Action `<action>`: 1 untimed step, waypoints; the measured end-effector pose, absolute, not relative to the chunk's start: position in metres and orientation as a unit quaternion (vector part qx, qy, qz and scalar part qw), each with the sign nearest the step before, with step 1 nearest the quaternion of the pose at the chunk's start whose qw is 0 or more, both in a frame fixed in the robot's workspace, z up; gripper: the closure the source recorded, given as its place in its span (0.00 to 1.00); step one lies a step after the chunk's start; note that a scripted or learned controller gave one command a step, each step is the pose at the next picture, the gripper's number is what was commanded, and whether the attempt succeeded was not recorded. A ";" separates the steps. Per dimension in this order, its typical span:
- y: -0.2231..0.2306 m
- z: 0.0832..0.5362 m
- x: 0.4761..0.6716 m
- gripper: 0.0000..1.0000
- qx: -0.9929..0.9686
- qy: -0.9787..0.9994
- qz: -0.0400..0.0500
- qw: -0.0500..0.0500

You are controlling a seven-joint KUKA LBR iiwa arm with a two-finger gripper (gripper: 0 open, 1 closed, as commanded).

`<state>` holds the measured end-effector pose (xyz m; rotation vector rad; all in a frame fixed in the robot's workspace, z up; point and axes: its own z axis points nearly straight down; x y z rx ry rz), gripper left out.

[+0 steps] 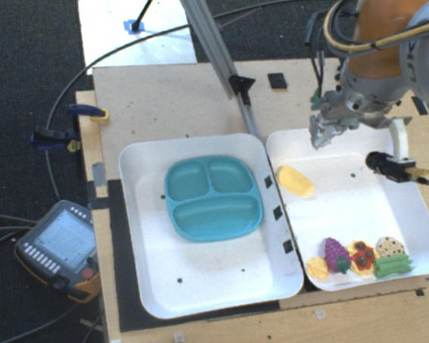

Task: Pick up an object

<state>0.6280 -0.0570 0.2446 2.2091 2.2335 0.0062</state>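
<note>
Toy foods (358,257) crowd the right bin's (410,215) near edge; its middle lies open beside the yellow block (295,181).

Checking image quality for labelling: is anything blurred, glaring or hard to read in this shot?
Camera view: lighting even, shadows soft; the white bins look bright but not blown out; the end effector is slightly soft; the small food toys are sharp enough to tell apart.

one fixed camera looks down at a slant on both bins (197,150).
</note>
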 end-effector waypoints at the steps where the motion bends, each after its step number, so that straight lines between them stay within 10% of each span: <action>1: -0.003 0.230 0.628 1.00 0.703 0.711 0.001 0.000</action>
